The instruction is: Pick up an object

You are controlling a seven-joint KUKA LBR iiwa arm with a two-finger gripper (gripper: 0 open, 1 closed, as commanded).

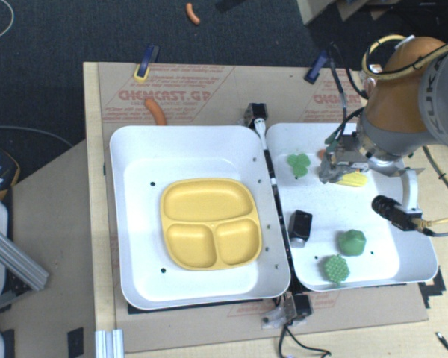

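While the arm (407,88) reaches in from the bench's right side, its gripper (336,166) sits low over the far part of the right bin (403,263), close to that bin's far rim. Whether the tool is released or clenched cannot be told from this angle; nothing is visibly held.

Right bin contents: a yellow object (354,179) lies touching or just beside the gripper, partly hidden by it. A small orange-red piece (328,154) shows at the gripper's left edge. A green leafy toy (299,163) lies near the far-left corner, just left of the gripper. A black block (300,225) rests against the bin's left edge, roughly midway. A green rounded object (352,242) lies toward the near edge, and a green bumpy ball (335,268) sits just beside it, at the near rim.

Left bin (131,222): a yellow divided tray (210,223) with three compartments lies in the middle.

On the bench's far-left part, an orange carrot-like object (156,111) lies outside the bins.
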